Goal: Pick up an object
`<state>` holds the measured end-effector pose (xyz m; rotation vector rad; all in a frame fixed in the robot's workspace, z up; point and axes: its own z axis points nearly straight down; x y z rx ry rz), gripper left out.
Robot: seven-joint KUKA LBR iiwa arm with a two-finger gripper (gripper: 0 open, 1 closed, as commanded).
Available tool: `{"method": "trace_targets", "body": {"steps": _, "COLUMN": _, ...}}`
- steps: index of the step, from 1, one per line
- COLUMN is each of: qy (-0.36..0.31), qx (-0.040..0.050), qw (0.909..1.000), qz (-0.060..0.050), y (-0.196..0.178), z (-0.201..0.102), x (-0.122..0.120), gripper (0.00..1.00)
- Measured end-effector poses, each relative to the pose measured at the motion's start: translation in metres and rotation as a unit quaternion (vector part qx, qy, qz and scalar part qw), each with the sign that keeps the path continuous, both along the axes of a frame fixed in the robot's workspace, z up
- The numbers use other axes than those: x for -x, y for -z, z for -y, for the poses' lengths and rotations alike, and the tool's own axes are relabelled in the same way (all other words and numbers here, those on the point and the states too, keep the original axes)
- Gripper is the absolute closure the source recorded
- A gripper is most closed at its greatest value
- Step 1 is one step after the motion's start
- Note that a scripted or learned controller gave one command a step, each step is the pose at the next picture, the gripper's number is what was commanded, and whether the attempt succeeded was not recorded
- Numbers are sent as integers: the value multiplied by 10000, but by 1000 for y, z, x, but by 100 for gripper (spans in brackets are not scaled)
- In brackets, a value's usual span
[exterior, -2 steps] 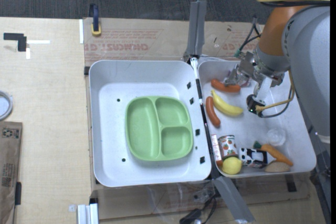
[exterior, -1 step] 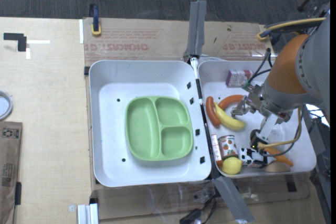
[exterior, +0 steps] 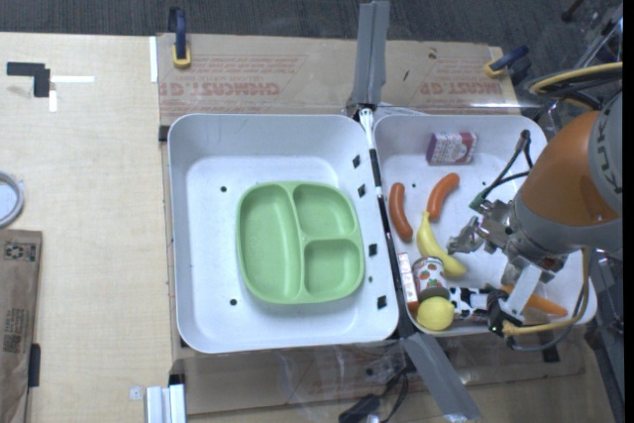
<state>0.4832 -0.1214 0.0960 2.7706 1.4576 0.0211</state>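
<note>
The pale wood counter (exterior: 89, 183) is carrying two white bins, the left bin (exterior: 188, 243) and right bin (exterior: 411, 136), side by side, with a brown cardboard sheet (exterior: 267, 79) lying behind them.

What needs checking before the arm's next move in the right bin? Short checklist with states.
1. Claw inside the right bin: ok, it sits over the bin floor beside the banana.
2. Object between the claw's tips: cannot tell, too small and cluttered to read.
3. Targets within the bin: ok, two sausages, the banana, a lemon, a small can and a purple packet lie there.
4. Clutter near the claw: not ok, banana, can and lemon crowd together at the near edge.
5. Left bin ready: ok, the green divided plate lies flat in it.
</note>
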Motion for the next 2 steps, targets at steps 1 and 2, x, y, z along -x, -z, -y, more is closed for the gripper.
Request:
{"method": "trace_targets", "body": {"steps": 1, "qy": 29, "qx": -17, "qw": 10000, "qz": -50, "y": -7, "z": 0, "x": 2, "gripper": 100}}
{"method": "trace_targets", "body": {"steps": 2, "qy": -486, "qx": -7, "qw": 9988, "qz": -105, "y": -95, "z": -57, "x": -85, "gripper": 100}}
